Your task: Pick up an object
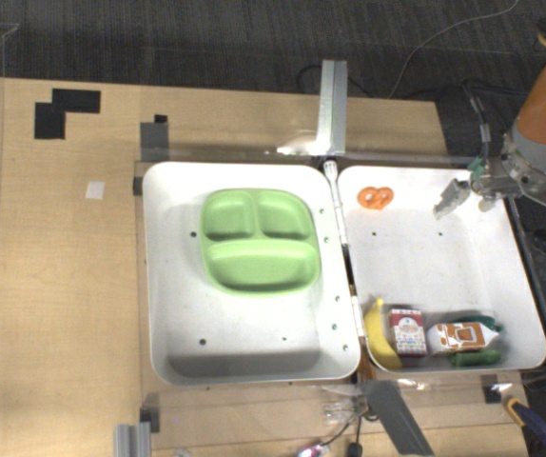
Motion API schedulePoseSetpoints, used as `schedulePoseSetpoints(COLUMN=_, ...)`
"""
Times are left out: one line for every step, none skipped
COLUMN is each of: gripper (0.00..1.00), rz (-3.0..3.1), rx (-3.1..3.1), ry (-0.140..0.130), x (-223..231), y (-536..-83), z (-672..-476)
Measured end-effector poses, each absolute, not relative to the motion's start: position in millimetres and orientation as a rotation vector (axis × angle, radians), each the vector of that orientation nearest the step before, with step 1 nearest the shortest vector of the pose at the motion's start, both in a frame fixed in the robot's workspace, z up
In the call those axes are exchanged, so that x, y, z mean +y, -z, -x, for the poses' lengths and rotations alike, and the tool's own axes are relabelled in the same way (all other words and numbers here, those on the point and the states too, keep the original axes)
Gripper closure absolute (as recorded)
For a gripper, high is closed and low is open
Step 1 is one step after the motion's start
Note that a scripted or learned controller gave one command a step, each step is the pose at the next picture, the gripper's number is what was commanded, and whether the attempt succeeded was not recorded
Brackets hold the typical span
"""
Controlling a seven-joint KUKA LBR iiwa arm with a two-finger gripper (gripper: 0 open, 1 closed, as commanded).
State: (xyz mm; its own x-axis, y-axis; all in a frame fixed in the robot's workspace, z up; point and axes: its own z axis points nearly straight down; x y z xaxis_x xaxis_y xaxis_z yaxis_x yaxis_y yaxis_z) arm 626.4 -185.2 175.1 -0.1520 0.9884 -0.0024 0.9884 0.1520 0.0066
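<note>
Green divided plate [257,241] is sitting in left bin [173,255]. Right bin [444,274] is holding orange pretzel [376,198] far left, with banana [378,336], red carton [405,331], brown carton [458,336] and a green item [475,357] crowding near edge. Gripper [456,198] is hovering far right, holding nothing, finger state unclear.
</note>
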Motion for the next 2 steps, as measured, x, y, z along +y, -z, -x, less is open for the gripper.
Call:
schedulePoseSetpoints(gripper=0.0, rz=-2.35, rx=2.076, ry=-0.005, x=-205.1, y=-222.2, z=-639.9)
schedulePoseSetpoints(gripper=0.0, rz=-1.83, rx=2.545, ry=-0.006, x=-141.7, y=-273.7, z=-582.4)
